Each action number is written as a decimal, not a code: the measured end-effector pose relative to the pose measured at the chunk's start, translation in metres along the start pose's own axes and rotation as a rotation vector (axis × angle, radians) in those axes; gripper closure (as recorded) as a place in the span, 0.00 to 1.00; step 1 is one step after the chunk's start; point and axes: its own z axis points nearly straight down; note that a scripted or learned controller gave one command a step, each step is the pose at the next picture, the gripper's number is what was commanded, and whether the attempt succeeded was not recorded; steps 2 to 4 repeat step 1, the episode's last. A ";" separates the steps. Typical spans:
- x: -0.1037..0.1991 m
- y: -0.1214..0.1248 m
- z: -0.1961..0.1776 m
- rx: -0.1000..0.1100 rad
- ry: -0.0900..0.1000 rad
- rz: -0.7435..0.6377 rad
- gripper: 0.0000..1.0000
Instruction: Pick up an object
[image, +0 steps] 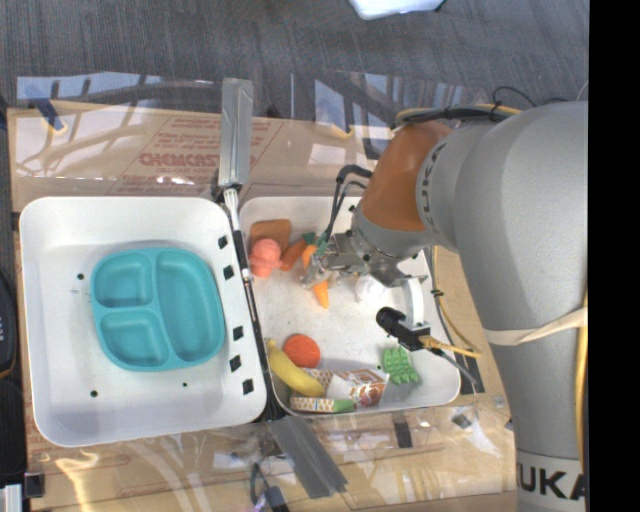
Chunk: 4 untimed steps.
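Carrot piece (321, 293), small, orange, tapered, lying on the floor of the right bin (340, 335) toward its far side, directly under the gripper (335, 262). Judged light, rigid plastic, smooth and prone to slip or roll; best pinched across the thicker end. Finger spread: cannot tell, hidden by wrist. Pink ball (265, 256) just left; orange ball (302, 351), banana (291, 372), green block (400, 366) nearer. Teal tray (158, 308) in left bin (45, 330).

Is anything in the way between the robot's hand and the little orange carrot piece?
Nothing visible blocks it. The hand hangs right above the orange carrot piece in the right bin, with just bare white floor around the piece. The pink ball sits off to the side, apart from it.
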 end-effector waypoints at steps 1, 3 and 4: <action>-0.020 0.055 -0.111 -0.008 -0.001 -0.056 1.00; -0.020 0.055 -0.111 -0.008 -0.001 -0.056 1.00; -0.020 0.055 -0.111 -0.008 -0.001 -0.056 1.00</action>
